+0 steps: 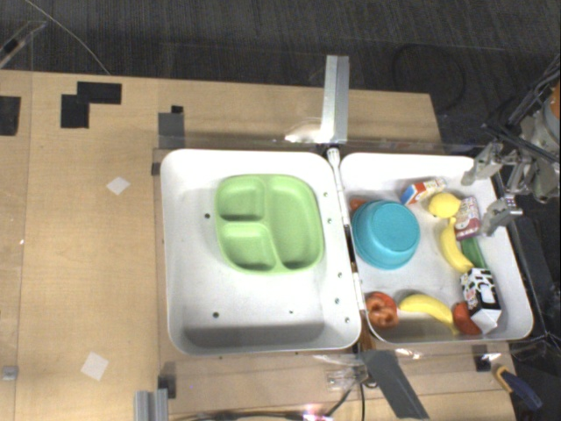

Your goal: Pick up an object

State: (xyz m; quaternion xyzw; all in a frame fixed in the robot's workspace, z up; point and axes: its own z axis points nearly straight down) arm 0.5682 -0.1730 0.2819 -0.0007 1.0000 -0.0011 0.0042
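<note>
The right bin (526,318) holds a blue bowl (386,233), a lemon (443,204), a banana (453,248), a second banana (427,306), a red apple (381,308), a black-and-white carton (480,289), a small red, white and blue carton (421,189) and a pink packet (467,217). My gripper (489,189) hangs over the bin's upper right rim, just right of the lemon and the packet. Its two fingers stand apart, open, with nothing between them.
The left bin (188,305) carries a green divided plate (267,222). A metal post (337,99) rises behind the seam between the bins. A green item (474,253) lies beside the banana and a red one (465,319) sits at the bin's lower right corner.
</note>
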